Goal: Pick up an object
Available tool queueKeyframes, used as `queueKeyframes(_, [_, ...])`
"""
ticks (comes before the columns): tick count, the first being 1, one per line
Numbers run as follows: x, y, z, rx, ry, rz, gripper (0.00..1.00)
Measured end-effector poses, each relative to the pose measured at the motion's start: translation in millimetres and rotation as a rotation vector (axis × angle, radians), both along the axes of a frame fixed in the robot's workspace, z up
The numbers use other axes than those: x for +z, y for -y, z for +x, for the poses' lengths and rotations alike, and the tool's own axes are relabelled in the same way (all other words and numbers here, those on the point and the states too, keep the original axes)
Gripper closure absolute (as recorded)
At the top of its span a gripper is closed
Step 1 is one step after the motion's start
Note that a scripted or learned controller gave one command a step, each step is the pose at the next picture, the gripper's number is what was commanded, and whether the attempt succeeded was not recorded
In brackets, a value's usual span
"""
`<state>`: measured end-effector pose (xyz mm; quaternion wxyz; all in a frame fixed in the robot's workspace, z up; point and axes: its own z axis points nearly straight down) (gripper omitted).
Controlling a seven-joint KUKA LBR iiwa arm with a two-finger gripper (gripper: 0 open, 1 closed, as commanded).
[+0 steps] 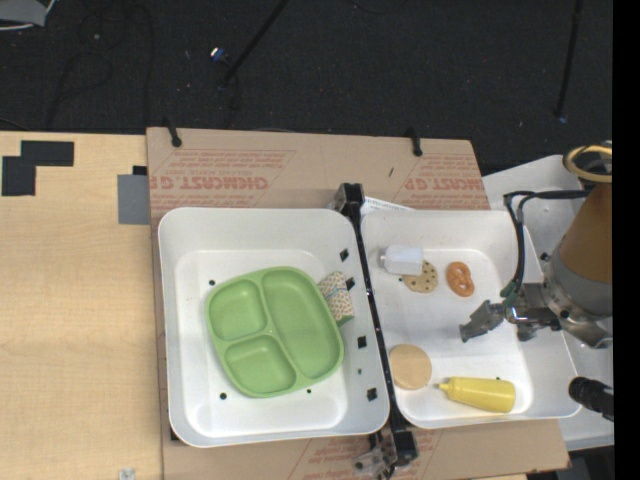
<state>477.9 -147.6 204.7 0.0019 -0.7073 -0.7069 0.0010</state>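
The grey two-finger gripper [483, 323] hangs over the right white bin [530, 403]; whether its fingers are spread or closed cannot be told. Just below lies a yellow plastic squeeze bottle [482, 393], beside it a tan round disc [410, 365]. Above sit an orange pretzel [460, 279] and a speckled cookie [422, 278].

I'm looking down on a robot lab bench, not anyone's kitchen. Two white bins [170, 268] sit side by side on a sheet of printed cardboard [300, 173] laid over a pale wooden benchtop [70, 318], with black cables [250, 38] trailing across the dark floor [400, 48] behind. The food in the bins looks like toy props, beside a green divided plate [274, 330].
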Motion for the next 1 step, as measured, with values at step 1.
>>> queueKeyframes(1, [-61.5,3.9,3.8,0.0,-0.005,0.002,0.0])
